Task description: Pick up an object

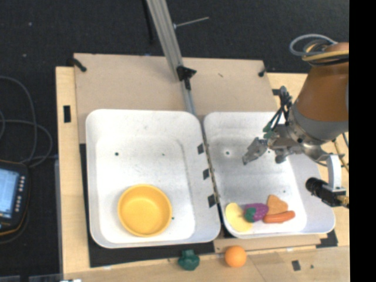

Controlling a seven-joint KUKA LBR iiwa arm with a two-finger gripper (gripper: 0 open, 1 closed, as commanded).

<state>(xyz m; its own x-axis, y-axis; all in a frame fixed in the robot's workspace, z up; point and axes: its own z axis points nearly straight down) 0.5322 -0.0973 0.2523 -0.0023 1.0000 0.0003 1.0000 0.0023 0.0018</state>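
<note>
Toys [261, 212] clustered in right bin [235, 140] (yellow, purple, orange pieces), gripper [265, 150] above, released, grasping nothing

Right bin [235, 135] upper floor open; toys [259, 211] crowd near edge.

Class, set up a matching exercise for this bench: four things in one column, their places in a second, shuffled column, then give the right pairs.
Things:
1. yellow bowl
2. carrot
3. orange ball
4. gripper

Places:
A. on the bench, in front of the bins
B. near end of the right bin
C. over the middle of the right bin
D. near part of the left bin

Pairs: 1-D, 2-B, 3-A, 4-C
</note>
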